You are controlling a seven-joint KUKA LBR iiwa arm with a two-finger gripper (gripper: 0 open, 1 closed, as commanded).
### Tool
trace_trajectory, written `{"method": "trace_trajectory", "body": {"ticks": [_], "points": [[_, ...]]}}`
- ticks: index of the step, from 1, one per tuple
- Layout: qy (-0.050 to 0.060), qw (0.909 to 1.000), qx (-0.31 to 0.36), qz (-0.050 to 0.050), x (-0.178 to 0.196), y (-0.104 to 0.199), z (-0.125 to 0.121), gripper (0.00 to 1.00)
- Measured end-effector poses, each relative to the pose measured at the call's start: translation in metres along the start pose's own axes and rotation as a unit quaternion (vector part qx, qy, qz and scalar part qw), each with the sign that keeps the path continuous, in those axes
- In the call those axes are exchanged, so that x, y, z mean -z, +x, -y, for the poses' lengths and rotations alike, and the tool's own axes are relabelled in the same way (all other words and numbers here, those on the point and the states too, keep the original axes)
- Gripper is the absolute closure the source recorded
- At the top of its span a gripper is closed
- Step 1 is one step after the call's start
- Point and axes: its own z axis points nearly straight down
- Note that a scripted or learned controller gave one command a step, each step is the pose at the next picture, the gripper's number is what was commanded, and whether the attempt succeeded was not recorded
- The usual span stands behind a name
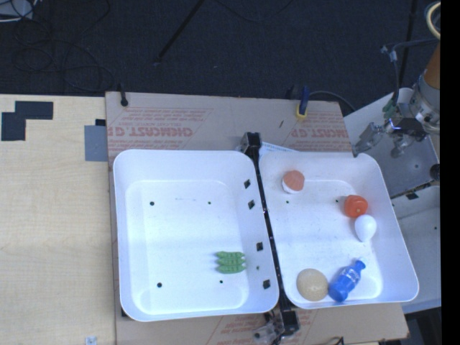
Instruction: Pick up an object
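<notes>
Nearest the camera, in the right bin (402,293), a beige rounded object (312,284) lies at about six o'clock on the bin floor, touching or very nearly touching a blue bottle (346,281) just beside it toward five o'clock; the bottle lies on its side, tilted. In the left bin (129,293), a green ridged item (230,262) rests alone at roughly five o'clock (it may be a toy vegetable; the detail is too coarse to confirm). Farther up the right bin, a white egg-shaped object (365,227) sits at three o'clock against the wall side, with an orange-red round object (355,205) just above it, close or touching. At about eleven o'clock in that bin lies a small piece with an orange top and white underside (292,181), well apart from the others. Farthest back, beyond the right bin's two o'clock corner and outside its rim, hangs the gripper (381,139); nothing is seen between its fingers, and whether they are parted or closed cannot be determined.
</notes>
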Motion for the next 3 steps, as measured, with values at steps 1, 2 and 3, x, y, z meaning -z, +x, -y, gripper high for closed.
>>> {"method": "trace_trajectory", "body": {"ticks": [1, 2, 3], "points": [[0.003, 1.0, -0.001, -0.001, -0.085, 0.003, 0.001, 0.0], [-0.004, 1.0, -0.001, 0.001, -0.016, 0.0, -0.001, 0.0], [-0.002, 1.0, -0.001, 0.0, 0.001, 0.0, 0.0, 0.0]]}}
